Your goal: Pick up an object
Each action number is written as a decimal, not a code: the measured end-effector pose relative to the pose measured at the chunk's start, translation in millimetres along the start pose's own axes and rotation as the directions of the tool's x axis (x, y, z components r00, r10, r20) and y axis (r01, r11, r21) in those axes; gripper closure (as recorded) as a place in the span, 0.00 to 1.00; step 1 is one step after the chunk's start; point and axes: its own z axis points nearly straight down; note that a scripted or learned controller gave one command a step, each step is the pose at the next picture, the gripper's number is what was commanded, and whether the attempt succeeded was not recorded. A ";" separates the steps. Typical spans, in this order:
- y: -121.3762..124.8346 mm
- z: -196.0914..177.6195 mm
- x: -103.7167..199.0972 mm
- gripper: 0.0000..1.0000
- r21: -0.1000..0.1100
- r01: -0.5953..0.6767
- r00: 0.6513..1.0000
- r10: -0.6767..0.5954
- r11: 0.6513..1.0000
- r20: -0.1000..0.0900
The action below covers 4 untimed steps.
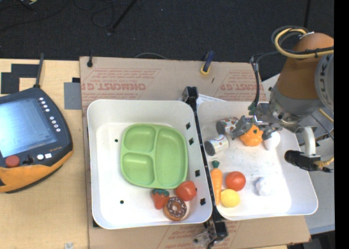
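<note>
Nearest the camera, at the front of the left bin point(98, 133), a chocolate doughnut point(176, 208) is seen lying beside a strawberry point(160, 197) and a red tomato point(186, 190), the three close together. Behind them a green divided plate point(154, 155) is laid flat in the middle of that bin.

In the right bin point(297, 201), along the front, an orange carrot point(216, 183) is placed lengthwise against the dividing wall, with a yellow lemon point(229, 198) just beside its lower end and a second red tomato point(235, 180) just behind the lemon. A small pale object point(264, 186) is found a little to the right of these; what it is cannot be made out. Further back, a small white and grey can point(217, 144) is seen on its side near the divider.

At the rear of the right bin the arm point(303, 73) is lowered from the right, and the claw point(252, 128) is positioned over an orange toy point(251, 136), touching or nearly touching its top. Whether the claw is wide or narrow cannot be told, as its tips are lost among dark parts and the toy. A white rounded piece point(271, 140) is seen just to the right of the orange toy.

On the bench point(32, 209) to the left, well apart from the bins, a control tablet point(30, 133) with a lit screen is set.
</note>
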 end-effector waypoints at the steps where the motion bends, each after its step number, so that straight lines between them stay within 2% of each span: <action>1: 2.8 -8.1 -0.2 0.00 -0.014 0.002 1.000 -0.002 1.000 0.002; 2: 8.5 37.2 5.5 0.00 -0.011 0.004 1.000 -0.004 1.000 0.001; 3: 9.4 76.5 3.3 0.00 -0.018 0.003 1.000 -0.003 1.000 -0.003; 4: 13.3 77.6 2.6 0.00 -0.031 -0.001 1.000 0.001 1.000 0.000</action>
